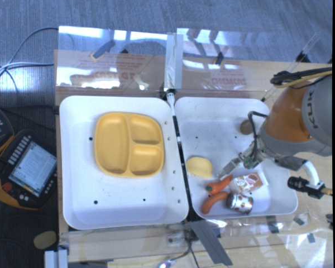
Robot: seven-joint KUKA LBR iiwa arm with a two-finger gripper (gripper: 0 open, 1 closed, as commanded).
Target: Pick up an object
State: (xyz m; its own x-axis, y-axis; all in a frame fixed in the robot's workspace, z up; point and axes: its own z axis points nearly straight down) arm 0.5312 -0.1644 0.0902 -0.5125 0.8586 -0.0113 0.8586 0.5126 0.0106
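Your gripper hangs low in the right bin, though you cannot tell from this slanted view how its fingers stand. Just below it lie two orange carrots, long and tapered, their long axes running from lower left up toward the gripper. Beside them, below and right of the gripper, sit a small printed packet and a shiny can on its side. A pale yellow rounded piece rests just left of the gripper. Well to its left, a yellow divided tray sits in the left bin.
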